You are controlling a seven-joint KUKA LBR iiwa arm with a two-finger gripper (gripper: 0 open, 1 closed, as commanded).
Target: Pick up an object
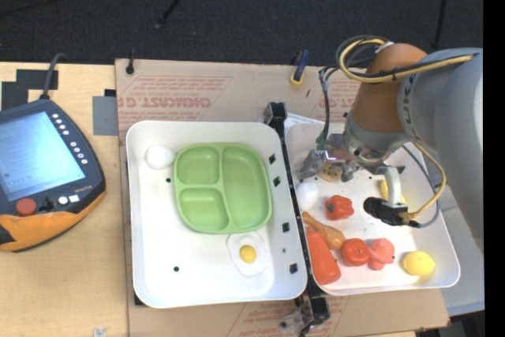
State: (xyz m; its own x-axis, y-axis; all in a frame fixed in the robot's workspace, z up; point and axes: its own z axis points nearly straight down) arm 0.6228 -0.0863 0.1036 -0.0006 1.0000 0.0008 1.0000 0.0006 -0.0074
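The gripper point(325, 163) is seen low over the right bin point(442, 280), near its upper-left corner; whether it is open or closed cannot be told. A red pepper point(338, 207) lies just below the gripper, apart from it. Farther from the gripper lie a carrot point(323, 229), a tomato point(356, 251), a pink piece point(382, 252) and a lemon point(418, 263).
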